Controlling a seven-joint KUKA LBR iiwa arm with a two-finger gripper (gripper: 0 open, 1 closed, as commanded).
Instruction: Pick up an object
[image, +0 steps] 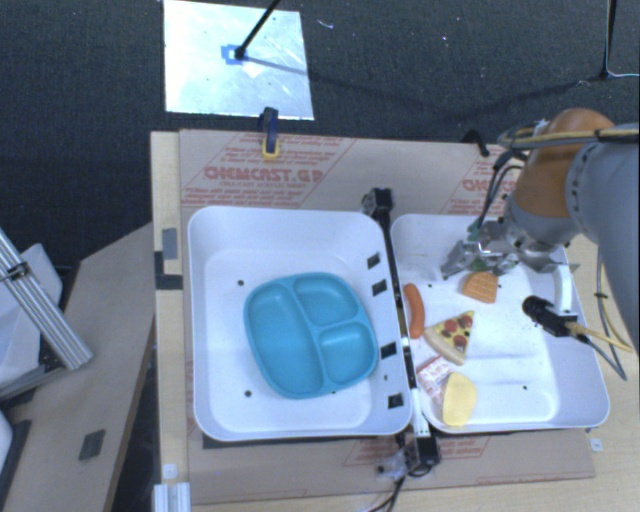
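**Gripper low over the right bin, toy food crowded close**

The gripper (482, 258) hung at the far side of the right bin (585, 400), and whether it was released or clenched could not be told from above. Nothing showed as held in it. Just beside it, on the near side, lay a small orange waffle piece (481, 288), squarish with a gridded face, flat on the bin floor.

Other items lay near. A pizza slice (452, 335), a pale wedge dotted red, lay near the waffle piece towards the middle of the bin. A slim orange-red sausage (413, 308) ran along the bin's left wall. Nearer the front lay a crinkled red-and-white wrapper (433, 375), and just beside it a smooth yellow rounded piece (459, 398) (what it was meant to be was unclear).

The grey arm (595, 190) crossed above the bin's right far corner.

The left bin (215, 300) held a light-blue plastic plate (310, 335), rounded at the corners and split into three compartments. Both bins were smooth, shallow and white, set side by side on a printed brown cardboard sheet (260, 170).
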